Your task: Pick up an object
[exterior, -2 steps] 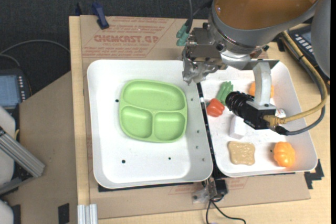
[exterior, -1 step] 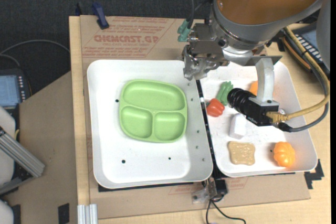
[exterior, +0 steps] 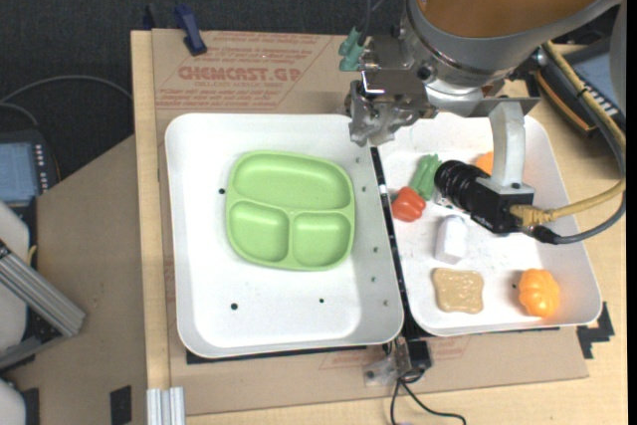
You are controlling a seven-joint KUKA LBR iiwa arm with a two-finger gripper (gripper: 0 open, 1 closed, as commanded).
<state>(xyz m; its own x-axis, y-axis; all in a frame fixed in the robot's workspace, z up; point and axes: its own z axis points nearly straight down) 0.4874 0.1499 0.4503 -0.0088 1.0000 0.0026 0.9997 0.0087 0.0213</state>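
Overhead, the gripper hung at the far end of the seam where the 2 bins meet, right above their touching rims. Whether it was open or closed, or had hold of anything, could not be told from this angle.

Bare floor ran all round the plate in the left bin, widest along the near edge and the left side. The right bin had open floor between the tan slice and the orange fruit, both near its front rim.

1 green plate with 3 compartments lay in the left bin. The right bin held 6 things: 1 red piece close to the seam, 1 green piece touching it on the far side, 1 white block near the middle, the tan slice just in front of that block, the orange fruit toward the near right corner, and 1 orange bit partly hidden farther back. All 6 lay on the floor of that bin, apart from the gripper.
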